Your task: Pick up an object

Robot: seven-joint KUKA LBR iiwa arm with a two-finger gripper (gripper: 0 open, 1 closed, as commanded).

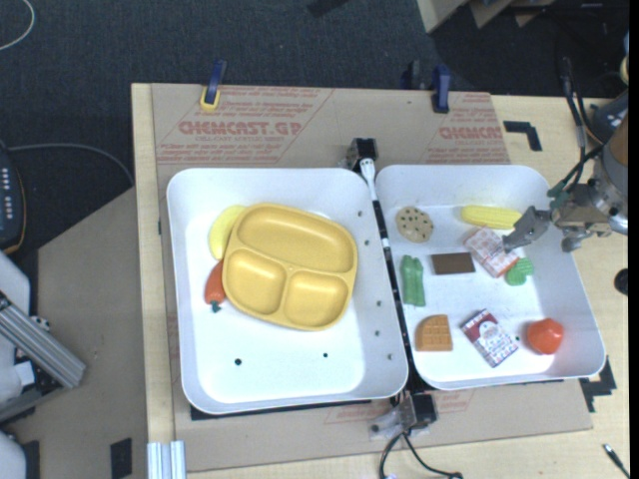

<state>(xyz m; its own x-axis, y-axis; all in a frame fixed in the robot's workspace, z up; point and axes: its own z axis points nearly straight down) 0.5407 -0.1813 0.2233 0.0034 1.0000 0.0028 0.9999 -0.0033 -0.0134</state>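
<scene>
The gripper (526, 230) came in over the right bin (584, 312) from its right rim, one grey finger (523, 232) slanting down toward the red-and-white packet (492, 251), its tip just beside that packet's upper right corner and nothing seen clamped; whether the hand was open or closed could not be told from this angle. Taking that packet as the mark: the yellow corn cob (490, 215) lay just above it, a small green piece (517, 272) sat touching its lower right, and the brown chocolate bar (452, 263) lay just to its left. Further left were the cookie (413, 224) and, below that, the green pea pod (411, 279). Below the packet lay the waffle (433, 333), a second red-and-white carton (490, 336) and the red tomato (544, 336). Well to the packet's left, across the divide, the left bin (290, 382) held the yellow divided plate (289, 265), with a yellow piece (224, 229) and a red-orange pepper (215, 286) tucked at the plate's left edge.
</scene>
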